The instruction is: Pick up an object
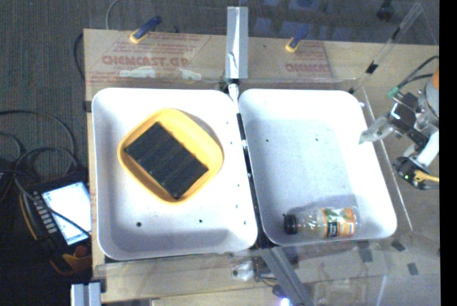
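bottle point(320, 221) lies in my right bin point(314, 126); yellow dish point(170, 153) in the left; end effector point(410, 128) at right, grip state i cannot tell.

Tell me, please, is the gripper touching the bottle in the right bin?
Apart. The camera view shows the gripper at the right bin's right rim, with bare white floor separating it from the bottle.

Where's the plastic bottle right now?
The plastic bottle lies on its side in the right bin, along the near edge toward the bottom right corner, far from the yellow dish in the left bin.
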`<action>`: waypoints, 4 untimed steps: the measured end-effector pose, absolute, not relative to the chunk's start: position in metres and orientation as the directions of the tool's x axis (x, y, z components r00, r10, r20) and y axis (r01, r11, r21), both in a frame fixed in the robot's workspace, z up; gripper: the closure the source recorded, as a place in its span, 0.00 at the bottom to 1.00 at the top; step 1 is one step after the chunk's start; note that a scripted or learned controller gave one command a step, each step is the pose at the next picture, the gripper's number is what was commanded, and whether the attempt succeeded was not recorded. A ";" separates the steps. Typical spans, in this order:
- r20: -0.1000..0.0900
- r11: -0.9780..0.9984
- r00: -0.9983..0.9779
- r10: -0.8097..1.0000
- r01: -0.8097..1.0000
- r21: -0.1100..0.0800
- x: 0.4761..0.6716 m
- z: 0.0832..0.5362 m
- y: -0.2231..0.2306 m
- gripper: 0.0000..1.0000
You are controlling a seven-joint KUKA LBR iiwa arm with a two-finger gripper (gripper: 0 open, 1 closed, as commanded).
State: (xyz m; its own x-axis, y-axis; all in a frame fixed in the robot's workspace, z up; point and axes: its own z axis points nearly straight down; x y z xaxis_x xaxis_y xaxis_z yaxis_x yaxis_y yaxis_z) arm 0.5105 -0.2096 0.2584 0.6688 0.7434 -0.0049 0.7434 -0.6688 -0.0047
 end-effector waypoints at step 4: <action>-0.005 -0.927 0.927 0.376 0.376 -0.004 0.531 0.121 -0.145 0.00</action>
State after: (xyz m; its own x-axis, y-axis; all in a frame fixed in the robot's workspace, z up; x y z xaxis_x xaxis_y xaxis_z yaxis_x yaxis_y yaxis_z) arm 0.5312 -0.1454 0.1206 0.9267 0.3758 -0.0054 0.3758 -0.9267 -0.0040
